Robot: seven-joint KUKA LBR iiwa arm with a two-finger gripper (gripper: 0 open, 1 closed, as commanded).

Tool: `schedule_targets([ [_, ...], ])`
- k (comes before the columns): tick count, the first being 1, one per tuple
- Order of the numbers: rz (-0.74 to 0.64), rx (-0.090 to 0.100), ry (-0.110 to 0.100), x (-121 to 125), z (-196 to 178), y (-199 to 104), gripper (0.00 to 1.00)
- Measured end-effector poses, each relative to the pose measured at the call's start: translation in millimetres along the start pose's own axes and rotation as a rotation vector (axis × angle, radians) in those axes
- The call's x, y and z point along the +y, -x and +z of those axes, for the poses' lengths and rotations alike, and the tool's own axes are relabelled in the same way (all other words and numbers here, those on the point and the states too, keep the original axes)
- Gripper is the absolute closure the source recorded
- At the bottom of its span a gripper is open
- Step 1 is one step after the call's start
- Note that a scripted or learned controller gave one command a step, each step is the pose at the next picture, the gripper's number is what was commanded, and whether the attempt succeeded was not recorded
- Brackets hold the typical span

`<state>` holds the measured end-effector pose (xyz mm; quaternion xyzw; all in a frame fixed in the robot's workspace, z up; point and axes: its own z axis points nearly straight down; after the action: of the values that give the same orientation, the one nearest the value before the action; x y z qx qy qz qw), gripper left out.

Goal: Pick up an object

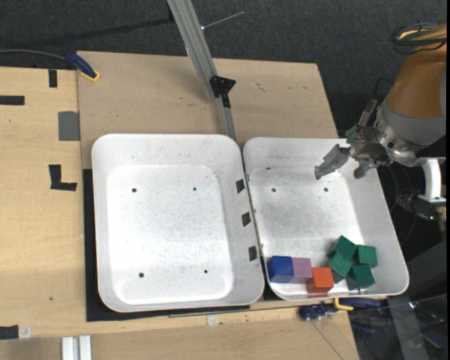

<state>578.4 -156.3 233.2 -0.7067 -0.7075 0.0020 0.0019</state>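
Blocks: 1 blue cube (280, 267), 1 lilac cube (302, 268), 1 orange cube (322, 279) and 3 green blocks (352, 260), small and matte, clustered touching, well below the pincer.
Right bin (285, 163): white, shallow, holds all 6 blocks in its near corner.
Left bin (165, 145): white, speckled, well left of the pincer.
Pincer (343, 162): over the right bin's far right side, fingers spread, nothing between them.
Tabletop (135, 88): tan wood, carries both bins.
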Motion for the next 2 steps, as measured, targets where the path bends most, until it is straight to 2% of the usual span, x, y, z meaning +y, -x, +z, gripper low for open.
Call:
schedule_targets([
  [2, 0.001, 0.0, -0.002, -7.4, 106.8, 13.2, 0.0],
])
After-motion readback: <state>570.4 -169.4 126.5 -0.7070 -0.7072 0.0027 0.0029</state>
